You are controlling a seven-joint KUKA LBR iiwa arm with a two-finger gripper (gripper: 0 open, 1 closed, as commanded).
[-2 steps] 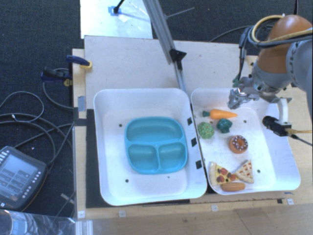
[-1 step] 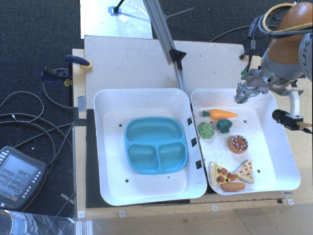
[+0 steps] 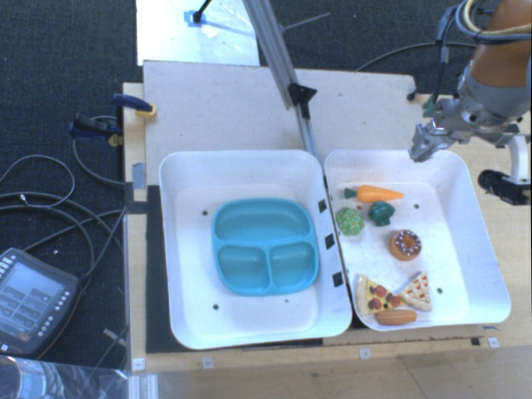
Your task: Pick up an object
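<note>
**Gripper above the toy-food bin's far rim**

From the overhead camera I see the gripper (image 3: 424, 144) at the upper right of the frame, over the far rim of the right bin (image 3: 486, 223); I cannot tell how its jaws stand. Below it in that bin lie a toy carrot (image 3: 376, 194), a light green lettuce piece (image 3: 350, 220), dark green broccoli (image 3: 381, 214), a chocolate donut (image 3: 406, 244), two pizza slices (image 3: 397, 293) and a hot dog (image 3: 396, 316). The left bin (image 3: 187, 223) holds a blue divided plate (image 3: 265, 246).

A robotics lab. A plywood bench (image 3: 249, 106) bearing two white bins (image 3: 179, 173) stands on dark carpet (image 3: 58, 40), with loose cables (image 3: 41, 198), a clamp (image 3: 108, 123) and a control pendant (image 3: 33, 302) at left.
</note>
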